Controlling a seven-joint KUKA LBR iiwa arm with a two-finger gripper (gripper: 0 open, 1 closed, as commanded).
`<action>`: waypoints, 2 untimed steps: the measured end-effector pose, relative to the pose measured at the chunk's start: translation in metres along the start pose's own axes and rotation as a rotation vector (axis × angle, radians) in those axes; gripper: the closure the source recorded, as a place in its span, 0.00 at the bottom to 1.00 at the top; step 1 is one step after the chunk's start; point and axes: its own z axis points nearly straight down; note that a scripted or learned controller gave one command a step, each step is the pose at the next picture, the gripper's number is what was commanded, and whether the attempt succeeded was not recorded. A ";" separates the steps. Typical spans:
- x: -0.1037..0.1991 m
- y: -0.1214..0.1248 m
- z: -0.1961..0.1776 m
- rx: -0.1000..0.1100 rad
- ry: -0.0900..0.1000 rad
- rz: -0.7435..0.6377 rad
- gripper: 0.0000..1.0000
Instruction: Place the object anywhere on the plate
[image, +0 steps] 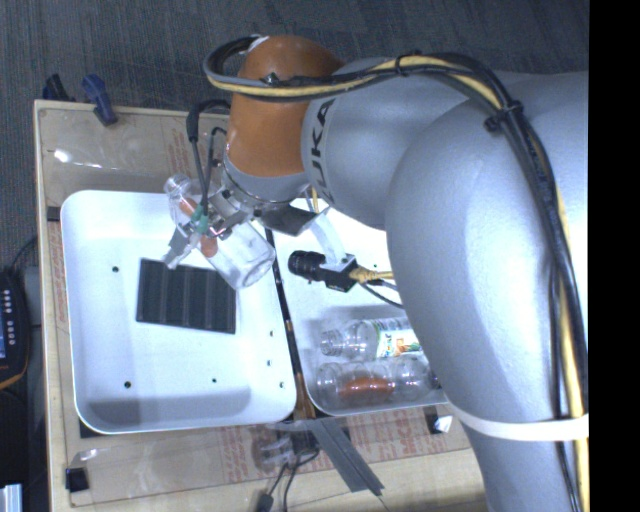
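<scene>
Two white bins sit side by side on the worktop (150, 465). Nearest, the right bin (330, 405) holds clear plastic bottles (375, 360), one with a green and orange label, writing illegible. The left bin (100, 330) carries a dark ribbed plate (186, 296). Just beyond the plate's far edge, the gripper (200, 228) holds a clear plastic cup (243, 258) between closed fingers. Partial letters "UK" show on the arm (440, 150).

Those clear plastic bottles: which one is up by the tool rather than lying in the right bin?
The clear bottle over the left bin, just above the dark ridged plate, right beside the tool. The two other bottles lie together in the right bin.
</scene>
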 end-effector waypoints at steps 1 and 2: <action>0.008 -0.029 -0.016 0.000 0.000 0.065 1.00; -0.063 -0.004 0.014 -0.003 -0.002 -0.154 1.00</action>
